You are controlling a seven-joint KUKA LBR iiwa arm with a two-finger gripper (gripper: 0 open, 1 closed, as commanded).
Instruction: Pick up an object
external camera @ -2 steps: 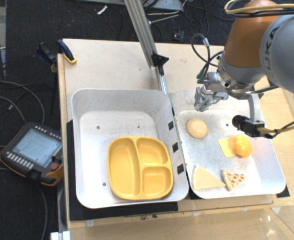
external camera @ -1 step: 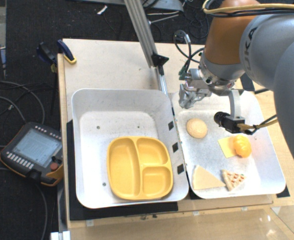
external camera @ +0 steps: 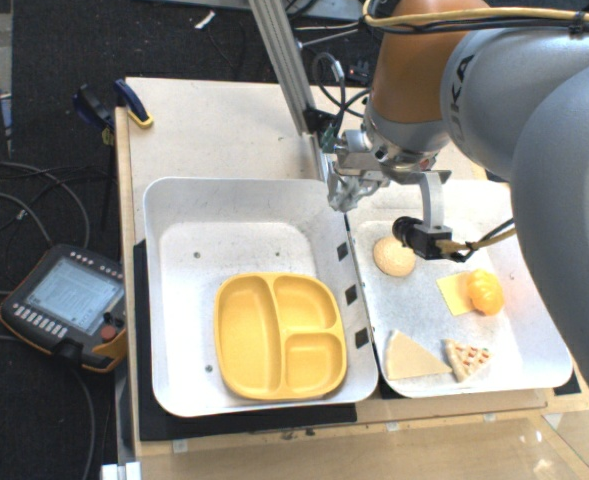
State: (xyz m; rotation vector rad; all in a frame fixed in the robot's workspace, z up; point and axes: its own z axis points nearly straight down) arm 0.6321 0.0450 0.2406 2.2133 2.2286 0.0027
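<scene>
The gripper (external camera: 346,196) hangs over the divide between the bins, nothing seen between its fingers; spread or pressed together cannot be told. A yellow tray (external camera: 278,335) fills the left bin (external camera: 174,228); bun (external camera: 394,257), orange (external camera: 485,291) and pizza slice (external camera: 468,358) lie in the right bin (external camera: 534,343).

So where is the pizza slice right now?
The toy pizza slice lies in the right bin, near its front edge, just right of the tan wedge and below the yellow cheese slice.
</scene>
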